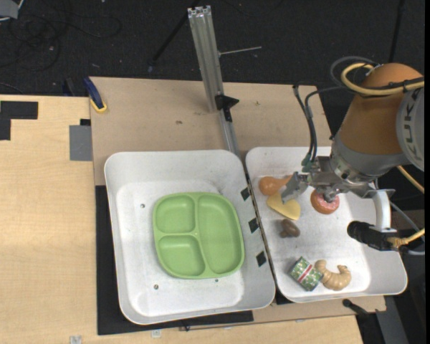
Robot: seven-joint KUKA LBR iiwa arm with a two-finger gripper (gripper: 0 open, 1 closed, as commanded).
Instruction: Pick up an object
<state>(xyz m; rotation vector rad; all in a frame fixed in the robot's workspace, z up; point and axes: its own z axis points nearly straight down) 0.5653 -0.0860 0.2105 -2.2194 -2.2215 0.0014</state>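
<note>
My gripper point(313, 191) hangs over the upper part of the right bin point(387, 271), its fingers spread open with nothing between them. One grey finger point(294, 185) points down-left between an orange piece point(271, 185) and a yellow heart-shaped piece point(286, 208). The other finger is just above a red and white round object point(325, 204). A small brown object point(290, 228) lies below the heart. Near the bin's front edge lie a green can point(303, 273) and a tan croissant-like piece point(334, 276).
The left bin point(129, 185) holds a green divided plate point(198, 235). A metal post point(208, 56) stands behind the bins. A black-tipped white part point(373, 231) of the arm hangs over the right bin's right side.
</note>
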